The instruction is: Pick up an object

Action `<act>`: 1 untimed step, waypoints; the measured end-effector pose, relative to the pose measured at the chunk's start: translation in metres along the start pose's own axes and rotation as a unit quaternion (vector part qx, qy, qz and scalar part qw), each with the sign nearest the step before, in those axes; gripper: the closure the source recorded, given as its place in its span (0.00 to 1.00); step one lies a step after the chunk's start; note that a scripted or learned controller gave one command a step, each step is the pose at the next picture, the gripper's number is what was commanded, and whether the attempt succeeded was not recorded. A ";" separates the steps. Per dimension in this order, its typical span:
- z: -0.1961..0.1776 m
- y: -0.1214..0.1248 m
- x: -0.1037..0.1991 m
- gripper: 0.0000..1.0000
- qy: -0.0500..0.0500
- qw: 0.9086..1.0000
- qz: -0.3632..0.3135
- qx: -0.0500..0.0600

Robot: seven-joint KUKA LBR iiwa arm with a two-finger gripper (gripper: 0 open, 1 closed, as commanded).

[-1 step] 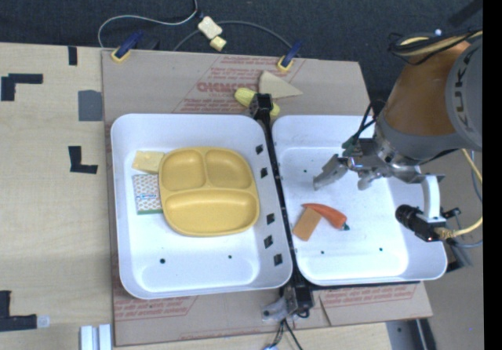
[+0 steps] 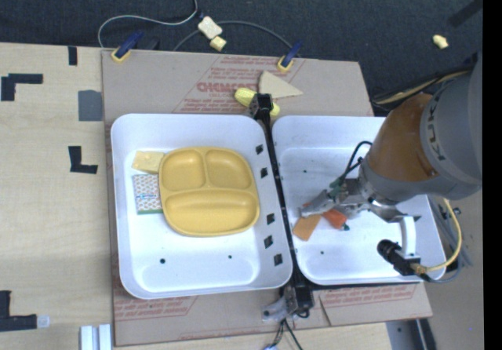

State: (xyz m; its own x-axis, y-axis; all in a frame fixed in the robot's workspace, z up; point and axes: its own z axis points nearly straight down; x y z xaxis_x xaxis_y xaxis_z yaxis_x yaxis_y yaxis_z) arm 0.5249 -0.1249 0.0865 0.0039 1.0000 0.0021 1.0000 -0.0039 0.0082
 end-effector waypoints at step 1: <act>-0.014 0.002 0.000 1.00 -0.001 1.000 -0.002 -0.002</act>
